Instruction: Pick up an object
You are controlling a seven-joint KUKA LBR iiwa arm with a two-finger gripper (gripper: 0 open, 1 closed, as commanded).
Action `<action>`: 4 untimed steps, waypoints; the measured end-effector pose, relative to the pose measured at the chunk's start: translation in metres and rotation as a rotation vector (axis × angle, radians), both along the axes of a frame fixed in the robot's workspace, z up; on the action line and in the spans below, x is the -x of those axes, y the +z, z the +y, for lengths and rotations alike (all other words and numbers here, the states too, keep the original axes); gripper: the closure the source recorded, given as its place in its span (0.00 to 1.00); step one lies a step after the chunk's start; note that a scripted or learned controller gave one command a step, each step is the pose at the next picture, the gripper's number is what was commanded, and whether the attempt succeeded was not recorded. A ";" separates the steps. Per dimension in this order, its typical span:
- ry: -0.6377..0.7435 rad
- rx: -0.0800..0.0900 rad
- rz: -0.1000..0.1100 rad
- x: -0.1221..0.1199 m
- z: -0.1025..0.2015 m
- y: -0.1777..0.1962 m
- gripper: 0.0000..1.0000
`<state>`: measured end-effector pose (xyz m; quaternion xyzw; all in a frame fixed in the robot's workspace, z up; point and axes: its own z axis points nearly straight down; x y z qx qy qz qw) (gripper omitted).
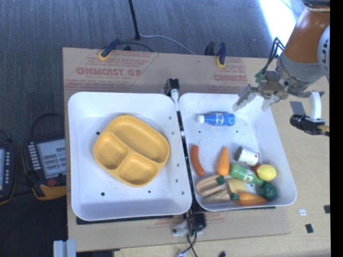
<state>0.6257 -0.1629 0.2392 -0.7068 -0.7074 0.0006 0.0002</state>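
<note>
Your nearest clean target is the blue bottle (217, 119), lying on its side just below and to the left of the gripper (251, 98), with bare bin floor all round it. Going left to right from there: the yellow divided plate (131, 150) sits far off to the gripper's left in the other bin, and you can ignore it. The orange sausage (198, 160) lies below-left of the gripper, alone enough to take. The carrot (223, 161) is further down, almost under the gripper, and close to the crowded corner. The small white can (247, 156), the green bottle (245, 174) and the lemon (266, 172) are packed together well below it, touching or nearly so, so a grasp there would likely nudge its neighbours.

For the bottle, I'd turn the wrist so the fingers straddle the body across its short width, then come straight down near its middle.

The gripper hangs above the right bin's (278, 138) far edge with its two fingers (241, 97) spread wide apart. Nothing sits between them and they touch nothing.
</note>
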 end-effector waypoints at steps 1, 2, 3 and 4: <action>-0.001 0.000 -0.002 0.063 0.032 -0.143 0.00; -0.002 0.004 -0.003 0.062 0.030 -0.133 1.00; 0.000 0.007 -0.040 0.098 0.029 -0.143 1.00; 0.000 0.000 -0.002 0.132 0.074 -0.003 1.00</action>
